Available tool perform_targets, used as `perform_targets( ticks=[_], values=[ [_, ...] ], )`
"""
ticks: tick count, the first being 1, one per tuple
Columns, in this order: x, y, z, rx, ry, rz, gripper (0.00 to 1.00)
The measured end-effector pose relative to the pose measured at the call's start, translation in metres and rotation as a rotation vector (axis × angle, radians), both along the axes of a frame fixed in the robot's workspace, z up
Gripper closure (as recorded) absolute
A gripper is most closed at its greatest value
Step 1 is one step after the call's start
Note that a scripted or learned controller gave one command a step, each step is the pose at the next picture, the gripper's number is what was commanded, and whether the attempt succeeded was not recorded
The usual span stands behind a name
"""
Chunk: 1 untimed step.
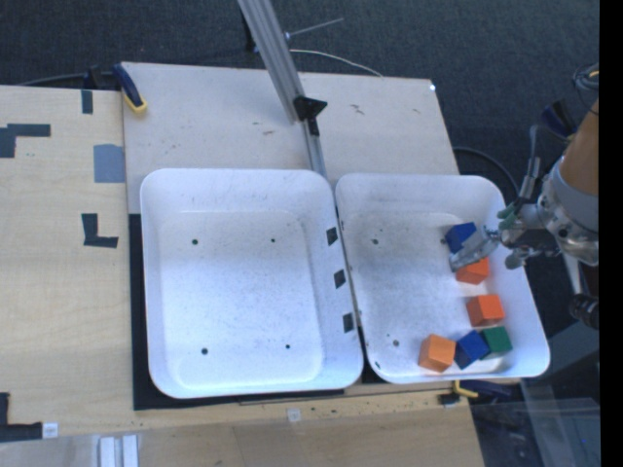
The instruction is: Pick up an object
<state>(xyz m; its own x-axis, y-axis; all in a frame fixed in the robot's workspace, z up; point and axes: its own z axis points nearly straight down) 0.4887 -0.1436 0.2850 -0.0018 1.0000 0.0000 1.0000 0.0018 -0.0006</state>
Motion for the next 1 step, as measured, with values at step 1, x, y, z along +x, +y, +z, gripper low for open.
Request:
perform_targets(
  ticks=[1],
  values=[
    [0.0223, -0.059, -0.1735, 0.0, -0.002, 0.0, 0.0]
  ],
)
